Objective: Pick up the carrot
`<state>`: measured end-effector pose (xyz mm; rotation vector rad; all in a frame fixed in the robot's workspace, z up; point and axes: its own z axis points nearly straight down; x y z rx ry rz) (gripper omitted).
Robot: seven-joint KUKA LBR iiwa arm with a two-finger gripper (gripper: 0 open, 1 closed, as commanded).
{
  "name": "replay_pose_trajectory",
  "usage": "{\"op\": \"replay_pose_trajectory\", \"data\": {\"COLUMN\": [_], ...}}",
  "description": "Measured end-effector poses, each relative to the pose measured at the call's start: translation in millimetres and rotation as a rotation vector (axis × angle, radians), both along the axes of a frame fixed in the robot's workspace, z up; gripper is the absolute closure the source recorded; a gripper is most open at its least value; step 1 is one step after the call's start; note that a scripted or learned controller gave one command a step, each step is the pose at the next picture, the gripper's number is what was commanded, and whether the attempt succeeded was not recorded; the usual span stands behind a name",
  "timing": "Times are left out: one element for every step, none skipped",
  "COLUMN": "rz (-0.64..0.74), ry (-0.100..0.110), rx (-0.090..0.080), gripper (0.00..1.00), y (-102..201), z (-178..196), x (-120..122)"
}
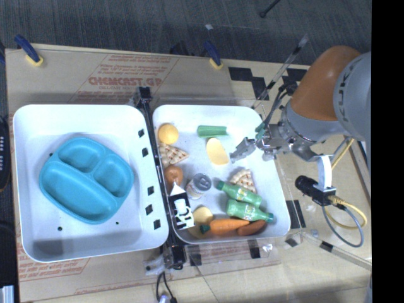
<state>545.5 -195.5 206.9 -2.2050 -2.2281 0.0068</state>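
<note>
Carrot (228, 226) lies flat along the lower edge of the right bin (268, 122), lower centre of frame, touching a green bottle (248, 211) above it. My claw (249, 146) hovers right of centre over the bin's right side, well apart from the carrot, fingers spread and grasping nothing.
</note>
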Motion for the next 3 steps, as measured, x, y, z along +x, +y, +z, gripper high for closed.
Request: {"op": "replay_pose_trajectory", "data": {"rz": [0.268, 0.161, 0.715], "ry": [0.000, 0.006, -0.004], "rx": [0.002, 0.005, 0.005], "gripper": [0.00, 0.00, 0.00], "y": [32.1, 55.9, 49.0], "z": [20.8, -97.4, -114.0], "x": [-69.0, -71.7, -68.5]}}
